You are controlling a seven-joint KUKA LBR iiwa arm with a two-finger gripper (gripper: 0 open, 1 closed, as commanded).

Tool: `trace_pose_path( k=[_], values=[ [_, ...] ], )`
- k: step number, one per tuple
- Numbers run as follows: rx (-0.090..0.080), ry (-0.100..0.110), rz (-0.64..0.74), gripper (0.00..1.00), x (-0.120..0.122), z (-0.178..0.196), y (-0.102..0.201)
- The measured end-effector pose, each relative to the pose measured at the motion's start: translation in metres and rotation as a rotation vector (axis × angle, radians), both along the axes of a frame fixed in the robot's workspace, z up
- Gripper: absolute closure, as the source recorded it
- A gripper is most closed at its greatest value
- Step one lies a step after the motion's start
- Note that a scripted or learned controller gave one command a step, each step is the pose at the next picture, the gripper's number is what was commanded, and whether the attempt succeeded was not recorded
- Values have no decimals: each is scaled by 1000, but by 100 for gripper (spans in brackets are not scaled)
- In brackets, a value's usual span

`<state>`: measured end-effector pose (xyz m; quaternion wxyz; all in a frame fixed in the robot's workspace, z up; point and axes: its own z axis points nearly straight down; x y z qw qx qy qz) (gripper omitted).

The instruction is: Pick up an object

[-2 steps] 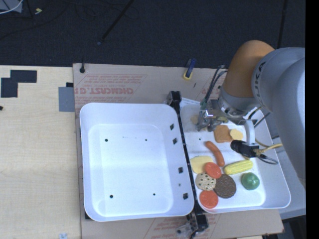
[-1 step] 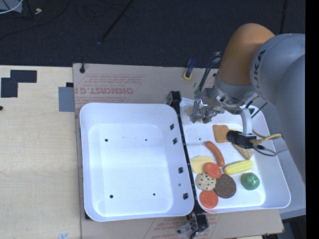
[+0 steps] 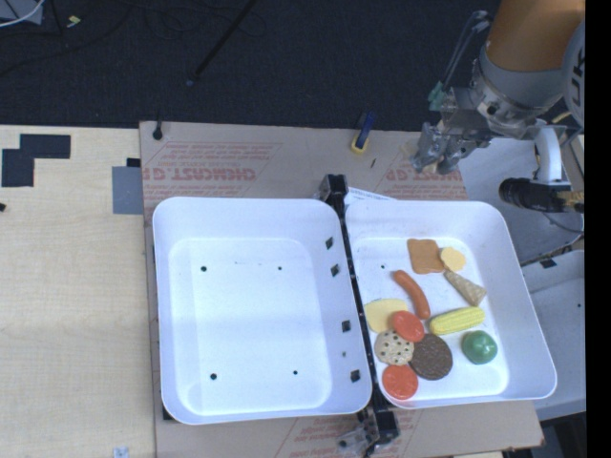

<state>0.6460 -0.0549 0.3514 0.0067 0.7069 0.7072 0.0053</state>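
Above the far edge of the right bin [image 3: 516, 256], past its rim and over the cardboard sheet [image 3: 220, 165], the pincer [image 3: 437, 154] hangs off the grey arm [image 3: 520, 84] with its orange band [image 3: 539, 12]. Nothing between the tips; open or closed, cannot tell, too small and dark.

Task things all sit in the right bin, toward its near half: brown toast slice [image 3: 424, 255] and yellow round chip [image 3: 452, 259] at the far end of the group, red sausage [image 3: 411, 293] near the middle, tan wedge [image 3: 465, 286], corn cob [image 3: 456, 321], green ball [image 3: 479, 347] toward the right edge, pale yellow slice [image 3: 384, 312], small red disc [image 3: 408, 326], chocolate-chip cookie [image 3: 392, 348], dark brown patty [image 3: 431, 358], larger red disc [image 3: 400, 382] by the near edge. Left bin [image 3: 172, 303] beside it, joined by a black hinge strip [image 3: 346, 294].

Risk: pieces look flat, small and packed; several touch or overlap. A descent into the cluster would likely pinch two at once or skid off a thin disc. Ball may roll. Landing near the hinge strip risks hitting the rim.
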Motion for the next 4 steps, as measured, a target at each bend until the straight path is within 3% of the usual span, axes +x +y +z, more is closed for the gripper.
trace_pose_path(
  k=[1, 2, 3, 4],
  values=[
    [4, 15, 4, 100, -3, 36, 50],
    [6, 6, 7, 100, -70, 171, 108],
    [4, 18, 7, 100, -147, 188, 162],
    [1, 21, 1, 0, -143, 186, 159]
  ],
)
